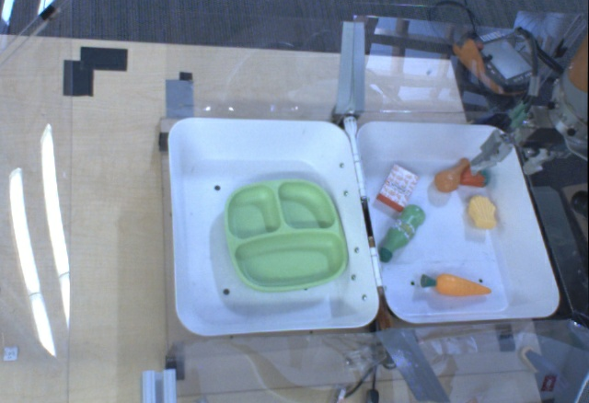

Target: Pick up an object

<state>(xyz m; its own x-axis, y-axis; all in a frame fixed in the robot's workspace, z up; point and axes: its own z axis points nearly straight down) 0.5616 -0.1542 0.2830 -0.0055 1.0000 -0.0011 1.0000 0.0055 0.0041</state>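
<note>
The pincer (490, 153) is low at the far right edge of the right white bin (543, 282), right by the small brown toy drumstick (451, 177), and I cannot tell if it grips anything, so the pick-up looks not yet done.

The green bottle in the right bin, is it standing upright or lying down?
Lying down. The green bottle rests on its side on the floor of the right bin, slanted, with its dark cap end pointing toward the lower left.

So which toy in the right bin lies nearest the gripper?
The orange-brown drumstick-shaped toy, right under the gripper; the yellow piece and the carrot lie farther off.
</note>
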